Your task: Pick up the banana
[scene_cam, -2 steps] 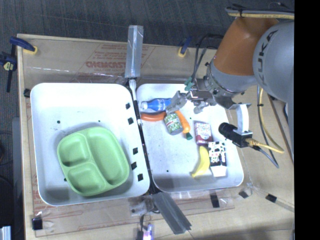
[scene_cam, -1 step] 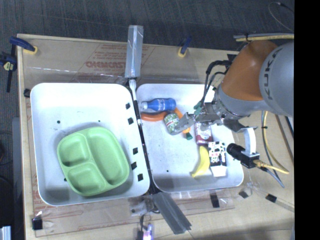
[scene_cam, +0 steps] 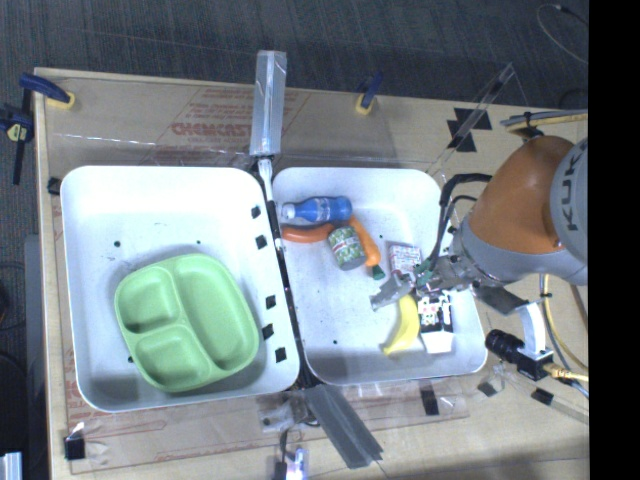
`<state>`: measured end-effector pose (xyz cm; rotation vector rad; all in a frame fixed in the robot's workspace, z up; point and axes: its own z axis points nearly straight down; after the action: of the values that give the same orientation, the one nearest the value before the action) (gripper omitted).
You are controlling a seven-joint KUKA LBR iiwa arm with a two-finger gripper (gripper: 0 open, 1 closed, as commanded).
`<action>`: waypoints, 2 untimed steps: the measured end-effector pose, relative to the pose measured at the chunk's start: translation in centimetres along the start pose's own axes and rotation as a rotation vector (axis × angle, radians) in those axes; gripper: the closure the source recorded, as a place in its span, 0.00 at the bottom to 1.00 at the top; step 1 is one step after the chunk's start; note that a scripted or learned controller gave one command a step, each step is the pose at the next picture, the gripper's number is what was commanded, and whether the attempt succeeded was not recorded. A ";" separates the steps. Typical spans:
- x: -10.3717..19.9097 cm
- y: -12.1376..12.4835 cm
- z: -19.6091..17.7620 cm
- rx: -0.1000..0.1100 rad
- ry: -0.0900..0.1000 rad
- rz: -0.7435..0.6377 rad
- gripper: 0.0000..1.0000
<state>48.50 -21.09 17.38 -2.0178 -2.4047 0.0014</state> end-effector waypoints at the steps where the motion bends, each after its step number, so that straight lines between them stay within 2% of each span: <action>1: 0.1 -0.8 -2.8 -0.002 -0.002 0.078 0.00; 2: 0.3 -0.8 8.3 0.000 0.000 0.061 0.00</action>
<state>47.69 -20.96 9.12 -2.0904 -2.3417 0.0010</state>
